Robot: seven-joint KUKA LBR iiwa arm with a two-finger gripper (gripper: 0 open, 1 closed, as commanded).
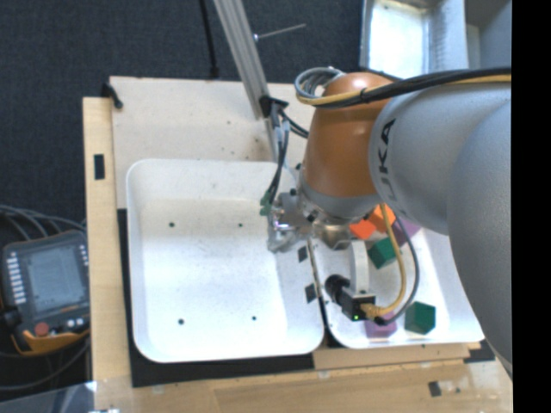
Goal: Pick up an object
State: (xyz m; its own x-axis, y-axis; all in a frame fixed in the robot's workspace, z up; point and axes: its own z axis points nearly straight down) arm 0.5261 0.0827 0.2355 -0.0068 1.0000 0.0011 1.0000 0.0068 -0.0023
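Observation:
My gripper (pixel 284 231) hangs over the right rim of the left bin (pixel 172 334), close to the wall between the two bins. The bulky orange-and-grey wrist hides much of the right bin (pixel 448 321). In that right bin an orange block (pixel 368 227) and a dark green block (pixel 380 253) lie just right of the wrist. Nearer the front lie a second green block (pixel 420 317) and a purple piece (pixel 384 326). Another bit of purple (pixel 406 229) peeks out beside the orange block. Nothing is seen held in the gripper.
An aluminium post (pixel 239 41) rises at a slant behind the bins. A teach pendant (pixel 47 286) sits off the bench to the left. The wooden bench (pixel 99 256) frames both bins, and dark floor lies beyond.

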